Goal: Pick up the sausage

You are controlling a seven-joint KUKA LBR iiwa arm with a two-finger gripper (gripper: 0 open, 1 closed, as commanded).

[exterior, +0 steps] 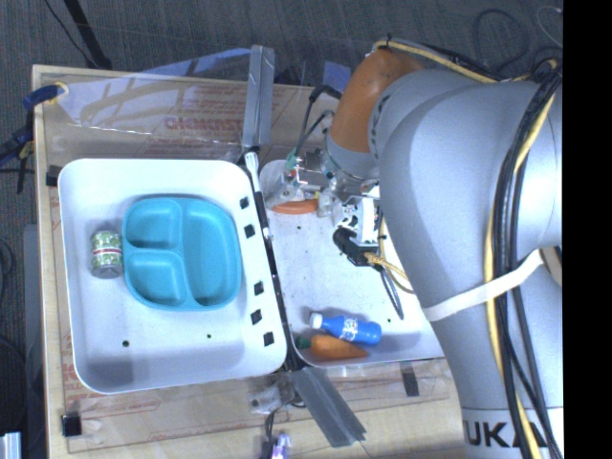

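Presumably the sausage [298, 207] is a light, smooth toy link lying flat near the far end of the right bin [316, 275], just beside the gripper [330, 199]; it is judged best pinched across its middle, where a round body rolls least. Whether the gripper is open or closed cannot be told. Count: one sausage, one blue bottle [346, 328], one carrot [335, 348], one blue divided tray [184, 252], one small can [106, 252].

glossy plastic tray [182, 252]; smooth white bins [86, 342]
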